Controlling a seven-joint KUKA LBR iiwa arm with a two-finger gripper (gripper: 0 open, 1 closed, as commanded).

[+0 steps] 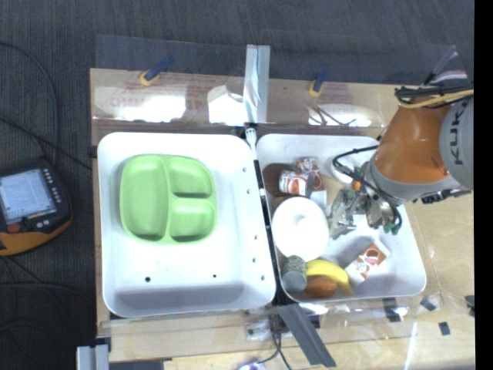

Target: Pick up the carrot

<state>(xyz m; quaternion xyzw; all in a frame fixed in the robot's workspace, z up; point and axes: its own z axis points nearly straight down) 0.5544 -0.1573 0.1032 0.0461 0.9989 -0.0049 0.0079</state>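
The metal gripper (348, 210), its grasp impossible to tell, hangs over the glossy white right bin (412, 264) beside a round white plate (300, 226).

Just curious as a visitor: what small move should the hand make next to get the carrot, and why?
Probably slide toward the front corner of the right bin: the hand sits beside the white plate, while what looks like the carrot lies against the banana.

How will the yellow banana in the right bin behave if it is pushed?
The banana is curved, so it would probably pivot rather than roll. It touches the orange-brown item, which would likely shift too.
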